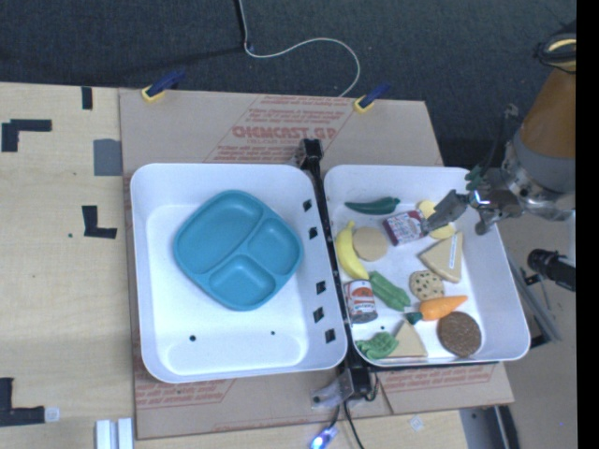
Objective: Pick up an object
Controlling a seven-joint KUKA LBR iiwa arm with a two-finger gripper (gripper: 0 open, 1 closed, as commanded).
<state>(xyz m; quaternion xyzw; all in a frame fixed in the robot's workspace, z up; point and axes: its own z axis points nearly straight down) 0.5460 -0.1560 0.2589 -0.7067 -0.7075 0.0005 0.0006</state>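
Jaws hanging spread, gripping nothing — your gripper (447, 210) hovering by cheese wedge (445, 256) and snack packet (404, 226). You're risking pinching two crowded items — or slipping off.

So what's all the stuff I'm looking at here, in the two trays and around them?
plate: one, blue, with compartments, in the left bin
banana: one, yellow, left side of the right bin
chilli: one, dark green, far end of the right bin
packet: one, purple and white, beside the chilli
can: one, red and white label, below the banana
carrot: one, orange, near the middle
round cookie: one, brown, near corner
cheese wedge: one, pale yellow, right side
clamps: two, blue and yellow, on the cardboard's far edge
cable: one, white, beyond the bins
gripper: one, grey, over the right bin's far right corner
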